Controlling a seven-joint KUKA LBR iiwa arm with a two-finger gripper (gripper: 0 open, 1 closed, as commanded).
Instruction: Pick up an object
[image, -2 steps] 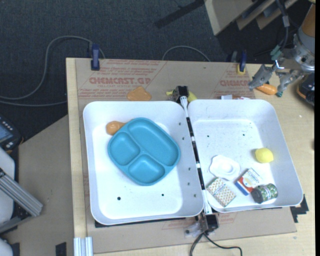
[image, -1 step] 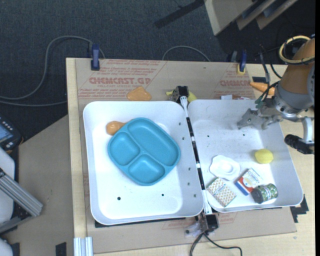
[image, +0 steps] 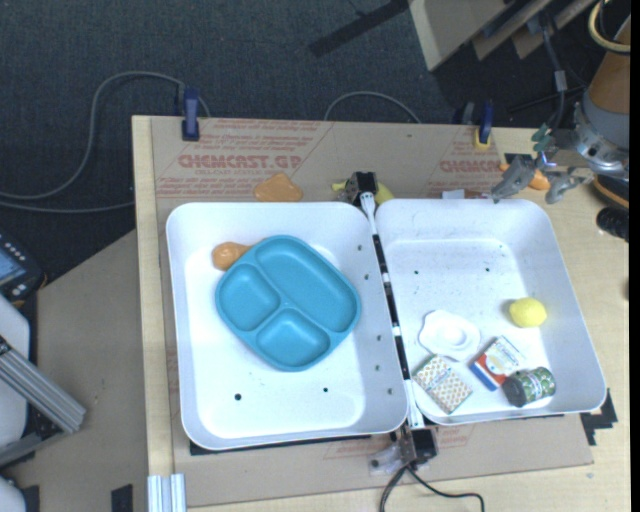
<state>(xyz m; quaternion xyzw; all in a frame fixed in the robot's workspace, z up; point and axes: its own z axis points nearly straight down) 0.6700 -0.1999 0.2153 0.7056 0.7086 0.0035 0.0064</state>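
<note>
Camera view: my gripper (image: 527, 172) sits above right bin's (image: 440, 225) far edge, apparently open, holding nothing. Yellow lemon (image: 527, 312) by right wall: light, rigid, slick; pinch across its middle.

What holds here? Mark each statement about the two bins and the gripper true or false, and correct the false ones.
1. The blue divided plate lies in the right bin. False: it lies in the left bin.
2. The yellow ball lies in the right bin. True.
3. The gripper hangs over the blue divided plate. False: it is by the right bin's far right corner.
4. An orange object sits beside the plate. True.
</note>
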